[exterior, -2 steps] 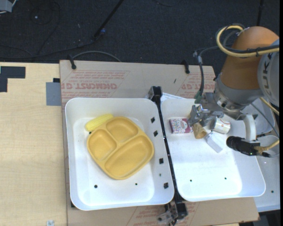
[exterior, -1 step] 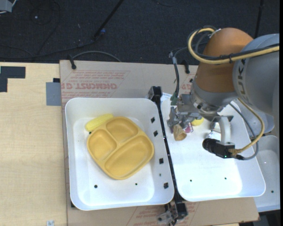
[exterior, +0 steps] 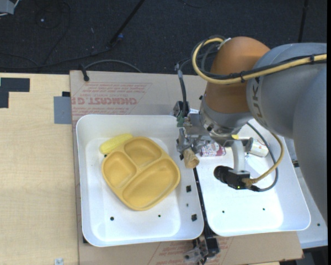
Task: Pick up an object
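My gripper [exterior: 186,146] hangs over the divider between the two white bins, at the left bin's right rim. A small tan cork-like piece [exterior: 191,159] sits right at the gripper's lower tip; I cannot make out whether it is gripped or just lying beneath. In the left bin [exterior: 94,203] a yellow divided plate [exterior: 140,173] lies flat, and a yellow banana-like object [exterior: 114,143] peeks out by its upper left edge. In the right bin [exterior: 265,214] a white item with a red label [exterior: 215,149] lies partly hidden under the wrist.
The arm's grey body and orange band [exterior: 237,65] cover the right bin's upper part. A black piece on a yellow cable [exterior: 231,176] hangs over the right bin. A brown cardboard sheet [exterior: 110,95] lies beneath the bins, and the wooden bench [exterior: 27,175] extends to the left.
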{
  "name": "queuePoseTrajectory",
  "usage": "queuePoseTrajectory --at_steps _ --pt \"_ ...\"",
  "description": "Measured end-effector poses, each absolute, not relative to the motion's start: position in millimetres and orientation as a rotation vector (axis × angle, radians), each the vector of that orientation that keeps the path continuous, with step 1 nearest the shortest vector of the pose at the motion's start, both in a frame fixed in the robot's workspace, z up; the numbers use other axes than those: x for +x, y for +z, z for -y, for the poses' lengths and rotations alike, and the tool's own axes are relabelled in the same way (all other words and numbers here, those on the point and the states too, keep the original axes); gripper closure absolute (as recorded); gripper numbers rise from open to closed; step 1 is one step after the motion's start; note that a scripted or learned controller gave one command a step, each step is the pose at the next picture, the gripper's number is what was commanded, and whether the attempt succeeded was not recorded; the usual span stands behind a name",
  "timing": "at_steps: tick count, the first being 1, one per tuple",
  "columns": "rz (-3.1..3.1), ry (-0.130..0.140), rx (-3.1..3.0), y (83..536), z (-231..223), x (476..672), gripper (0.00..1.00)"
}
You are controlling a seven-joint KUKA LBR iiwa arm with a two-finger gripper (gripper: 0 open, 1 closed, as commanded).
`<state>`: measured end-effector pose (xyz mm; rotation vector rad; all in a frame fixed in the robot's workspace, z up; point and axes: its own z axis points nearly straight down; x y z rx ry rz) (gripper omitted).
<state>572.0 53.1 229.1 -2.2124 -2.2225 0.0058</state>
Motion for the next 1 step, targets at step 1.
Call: queuePoseTrajectory --at_steps 1 --pt "2.223 0.007 -2.213 217.9 -103.8 570.0 1.00"
